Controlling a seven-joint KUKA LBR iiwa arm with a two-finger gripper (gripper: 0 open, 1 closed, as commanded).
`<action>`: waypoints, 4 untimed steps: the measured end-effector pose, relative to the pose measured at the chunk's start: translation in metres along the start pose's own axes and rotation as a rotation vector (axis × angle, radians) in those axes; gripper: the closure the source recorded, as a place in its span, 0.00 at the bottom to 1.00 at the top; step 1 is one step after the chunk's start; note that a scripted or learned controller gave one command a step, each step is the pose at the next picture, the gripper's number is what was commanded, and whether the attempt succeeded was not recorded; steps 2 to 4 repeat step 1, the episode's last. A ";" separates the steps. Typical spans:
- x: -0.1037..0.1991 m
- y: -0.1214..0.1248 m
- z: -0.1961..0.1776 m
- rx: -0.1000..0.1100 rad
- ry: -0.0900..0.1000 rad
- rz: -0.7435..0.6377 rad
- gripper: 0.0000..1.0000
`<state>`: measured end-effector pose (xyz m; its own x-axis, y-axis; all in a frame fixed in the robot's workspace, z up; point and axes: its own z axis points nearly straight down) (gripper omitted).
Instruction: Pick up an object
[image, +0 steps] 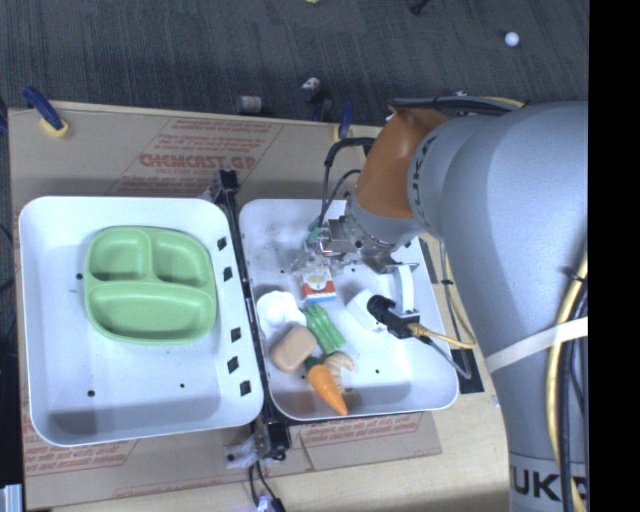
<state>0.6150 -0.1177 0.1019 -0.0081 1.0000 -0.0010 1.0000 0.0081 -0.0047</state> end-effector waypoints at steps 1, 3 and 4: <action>0.075 -0.035 -0.091 -0.004 0.000 -0.001 1.00; 0.075 -0.035 -0.091 -0.004 0.000 -0.001 1.00; 0.075 -0.035 -0.091 -0.004 0.000 -0.001 1.00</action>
